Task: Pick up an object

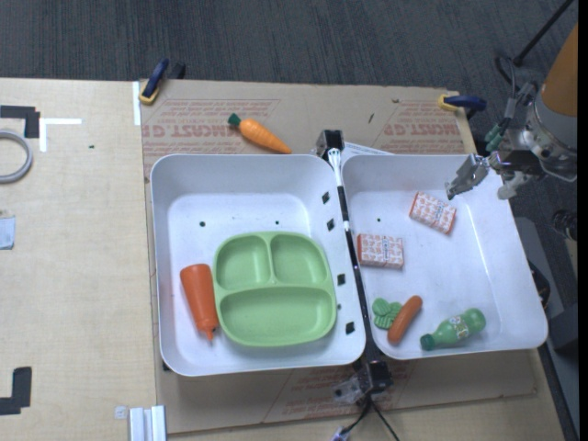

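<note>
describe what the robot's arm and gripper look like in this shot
The arm enters at the right edge, with an orange band over a grey, rounded wrist section. Below it the gripper is a metallic grey assembly ending in two thin, dark-tipped fingers. Small green parts sit on its upper side, and dark cables loop above it toward the top right corner.

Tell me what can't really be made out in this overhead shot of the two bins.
- The arm: cut off by the camera view's right edge.
- The gripper: small and blurred, above the right bin.
- Print on the two patterned packets: too small to read.
- The green item beside the small carrot: too small to identify.
</note>
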Controlling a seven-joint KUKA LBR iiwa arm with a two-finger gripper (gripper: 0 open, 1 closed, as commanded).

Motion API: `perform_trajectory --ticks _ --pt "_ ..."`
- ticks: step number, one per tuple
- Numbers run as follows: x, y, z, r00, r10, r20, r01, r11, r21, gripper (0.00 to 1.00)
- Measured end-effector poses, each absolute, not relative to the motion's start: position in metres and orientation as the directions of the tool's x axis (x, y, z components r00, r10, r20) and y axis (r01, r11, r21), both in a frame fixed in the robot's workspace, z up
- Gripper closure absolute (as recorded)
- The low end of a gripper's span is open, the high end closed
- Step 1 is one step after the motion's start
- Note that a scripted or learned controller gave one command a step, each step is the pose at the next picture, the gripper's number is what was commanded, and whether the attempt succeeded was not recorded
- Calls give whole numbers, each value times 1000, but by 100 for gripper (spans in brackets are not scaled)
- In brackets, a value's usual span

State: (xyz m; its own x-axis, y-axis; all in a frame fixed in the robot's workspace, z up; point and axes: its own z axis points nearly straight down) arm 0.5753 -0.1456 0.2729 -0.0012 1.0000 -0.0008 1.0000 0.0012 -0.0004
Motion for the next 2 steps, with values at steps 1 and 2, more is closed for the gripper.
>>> perform_trajectory --ticks 1,2 --pt "587 -117 125 35 999 0 999 -35 -1 0" --pt "632 -168 107 -50 999 -2 999 50 1 0"
